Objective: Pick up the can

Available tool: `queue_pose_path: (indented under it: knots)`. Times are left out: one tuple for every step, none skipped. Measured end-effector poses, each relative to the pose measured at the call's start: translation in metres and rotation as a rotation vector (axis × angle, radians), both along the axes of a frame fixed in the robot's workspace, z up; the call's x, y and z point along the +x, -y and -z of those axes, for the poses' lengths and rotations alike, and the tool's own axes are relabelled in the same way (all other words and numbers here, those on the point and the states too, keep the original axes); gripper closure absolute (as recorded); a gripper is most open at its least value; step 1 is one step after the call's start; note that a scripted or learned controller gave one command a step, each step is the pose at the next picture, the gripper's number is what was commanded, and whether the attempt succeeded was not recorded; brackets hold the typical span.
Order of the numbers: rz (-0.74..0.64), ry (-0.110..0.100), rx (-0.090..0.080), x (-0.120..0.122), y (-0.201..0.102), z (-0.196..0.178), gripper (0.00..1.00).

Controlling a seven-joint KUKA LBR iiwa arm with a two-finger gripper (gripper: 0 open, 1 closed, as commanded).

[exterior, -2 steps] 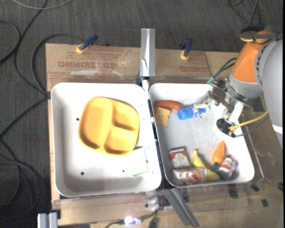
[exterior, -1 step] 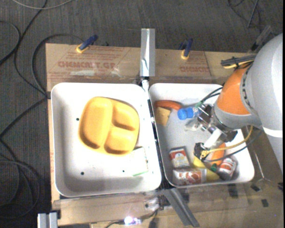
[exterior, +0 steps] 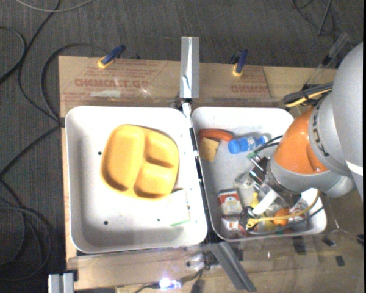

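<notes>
The fingers (exterior: pixel 254 210) sit low in the right bin (exterior: pixel 244 110), deep in the clutter near its front wall. Whether they are released or clenched cannot be told, as the wrist and the packed items blur together there. The can (exterior: pixel 230 201) is, as best I can judge, the small red-and-white labelled piece just to the left of the fingers, touching or nearly touching another labelled piece in front of it. To do this step well, the fingers probably need to rise clear, shift left until centred over the can, and come down straddling its narrow sides, not pushing into it from the side. Room is tight. Small yellow and orange odds (exterior: pixel 274 221) crowd the space to the right of the fingers, and the bin's front wall lies just beyond them. The blue bottle (exterior: pixel 247 143) lies well behind the fingers, with bare bin floor between it and the can, so that is the freest line of approach. Far left of the fingers, the other bin (exterior: pixel 73 163) holds a yellow tray (exterior: pixel 141 161).
</notes>
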State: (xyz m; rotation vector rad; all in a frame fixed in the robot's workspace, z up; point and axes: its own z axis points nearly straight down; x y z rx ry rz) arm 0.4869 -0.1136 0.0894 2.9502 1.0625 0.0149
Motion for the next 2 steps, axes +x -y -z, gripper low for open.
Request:
queue_pose_path:
  knots:
    - [0.068,-0.006,-0.002,0.0977,0.0078,0.0011,0.0]
    - [0.068,-0.006,-0.002,0.0977,0.0077,0.0011,0.0]
